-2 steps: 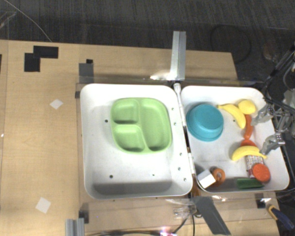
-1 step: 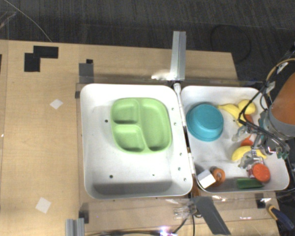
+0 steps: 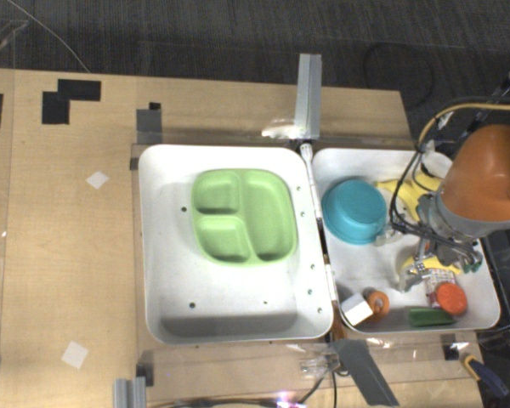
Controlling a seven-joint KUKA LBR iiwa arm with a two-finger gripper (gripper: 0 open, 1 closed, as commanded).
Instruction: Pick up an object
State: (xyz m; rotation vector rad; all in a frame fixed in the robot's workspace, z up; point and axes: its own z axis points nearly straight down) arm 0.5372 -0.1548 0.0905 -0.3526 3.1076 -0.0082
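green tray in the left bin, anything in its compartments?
Empty. The green tray lies flat in the left bin, and all three compartments show bare green floor.

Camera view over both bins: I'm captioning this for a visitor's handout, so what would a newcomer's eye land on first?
Probably the light green plastic tray with three compartments, lying alone in the left white bin. Next, the round teal bowl at the upper left of the right white bin, and the grey arm's orange band looming over that bin's right side. Small orange and green items cluster along its lower edge.
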